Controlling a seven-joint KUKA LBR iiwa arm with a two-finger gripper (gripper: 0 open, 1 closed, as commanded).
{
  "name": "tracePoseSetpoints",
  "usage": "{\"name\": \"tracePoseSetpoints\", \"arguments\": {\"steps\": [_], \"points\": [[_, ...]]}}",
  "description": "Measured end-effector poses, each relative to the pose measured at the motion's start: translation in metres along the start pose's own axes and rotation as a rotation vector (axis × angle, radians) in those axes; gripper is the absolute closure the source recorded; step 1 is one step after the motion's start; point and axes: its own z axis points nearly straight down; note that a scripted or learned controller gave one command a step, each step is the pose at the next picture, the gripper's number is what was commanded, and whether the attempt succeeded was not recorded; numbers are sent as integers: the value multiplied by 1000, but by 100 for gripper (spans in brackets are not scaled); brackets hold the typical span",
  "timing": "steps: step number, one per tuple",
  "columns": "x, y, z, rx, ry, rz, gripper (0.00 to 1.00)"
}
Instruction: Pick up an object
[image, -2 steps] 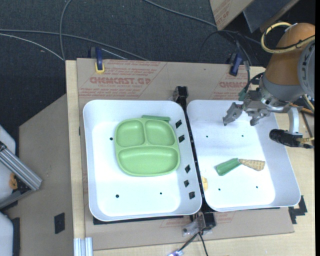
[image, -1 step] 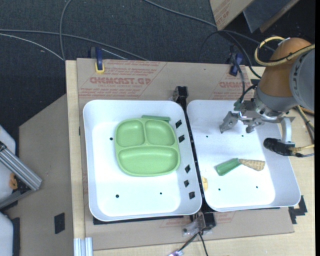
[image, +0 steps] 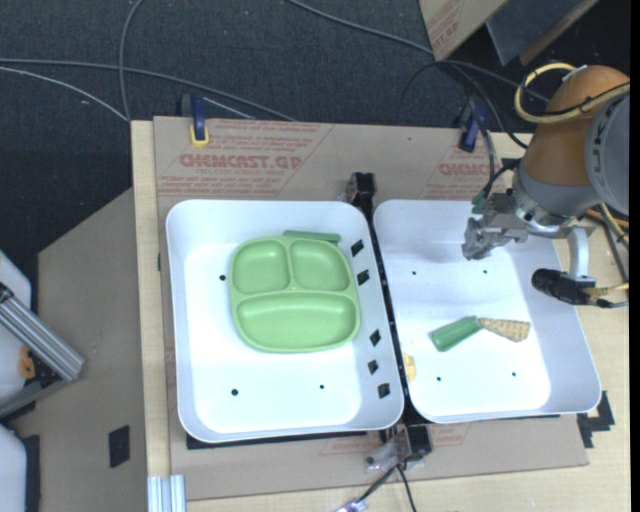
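A small green-handled tool with a tan brush-like head (image: 478, 331) lies flat in the right bin (image: 430, 400), near its middle. My gripper (image: 481, 246) hangs over the far right part of that bin, up and a little right of the tool, well apart from it. I see nothing between its fingers. In the left bin (image: 200, 390) rests a green divided plate (image: 293, 294) with three compartments.
A thin green strip (image: 312, 237) peeks out behind the plate's far edge. A row of black clips (image: 372, 310) runs along the divider between the bins. The bench's brown board surrounds both bins, with clamps at its far edge.
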Motion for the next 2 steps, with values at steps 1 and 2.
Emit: {"name": "tracePoseSetpoints", "arguments": {"steps": [1, 2], "points": [[-8, 4, -60, -5, -3, 0, 100], [1, 9, -121, -8, -2, -2, 100]]}}
